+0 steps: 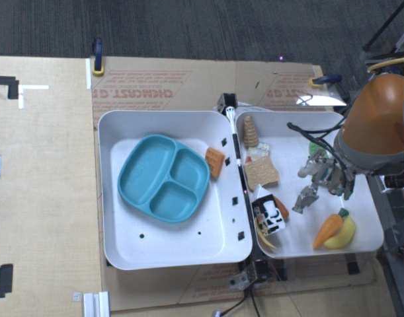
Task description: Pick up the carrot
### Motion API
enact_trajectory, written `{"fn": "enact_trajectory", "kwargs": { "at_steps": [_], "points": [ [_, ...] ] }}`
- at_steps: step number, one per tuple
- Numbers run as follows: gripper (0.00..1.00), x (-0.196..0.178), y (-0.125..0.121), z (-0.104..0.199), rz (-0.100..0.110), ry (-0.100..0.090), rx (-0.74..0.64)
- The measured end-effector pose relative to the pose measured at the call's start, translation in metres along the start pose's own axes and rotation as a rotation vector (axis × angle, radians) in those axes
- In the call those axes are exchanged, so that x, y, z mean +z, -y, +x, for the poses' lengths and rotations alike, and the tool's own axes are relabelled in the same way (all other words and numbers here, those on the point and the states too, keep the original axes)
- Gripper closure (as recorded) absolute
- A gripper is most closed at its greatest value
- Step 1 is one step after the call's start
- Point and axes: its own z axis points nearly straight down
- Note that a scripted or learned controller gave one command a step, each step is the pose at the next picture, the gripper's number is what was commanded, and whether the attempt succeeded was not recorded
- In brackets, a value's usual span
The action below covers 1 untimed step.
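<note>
- Far left, bare tabletop (43, 177), nothing to work with there.
- Next, the left bin (116, 243), with a blue plate (163, 177) of three sections lying in it, and an orange-brown piece (215, 162) just beside the plate's right rim.
- Over the divider into the right bin (367, 243): a ridged cone (249, 132) at the back, a toast slice (262, 172) in front of it, a black-and-white item (270, 216) near the front-left corner.
- Here's the hand (309, 195), hanging over the middle of the right bin with its fingers spread and nothing between them.
- The arm (377, 121) comes in from the right, orange band uppermost.
- The target: the carrot (328, 228) lies tilted at the front right of that bin, green top pointing up-right, touching a banana (344, 235) on its right side.
- The hand sits near the carrot, up and to its left, not yet over it.
- To do this well, I'd say: shift toward the front right, line the fingers across the carrot's narrow width, and come down at mid-body.
- The risk is the banana: a finger landing between them could push both or pinch the wrong one.
</note>
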Motion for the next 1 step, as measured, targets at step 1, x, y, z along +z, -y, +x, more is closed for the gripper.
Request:
{"fn": "enact_trajectory", "kwargs": {
  "at_steps": [1],
  "points": [
    [0.0,0.0443,0.0692,0.0276,0.001,-0.001,-0.109]
  ]
}}
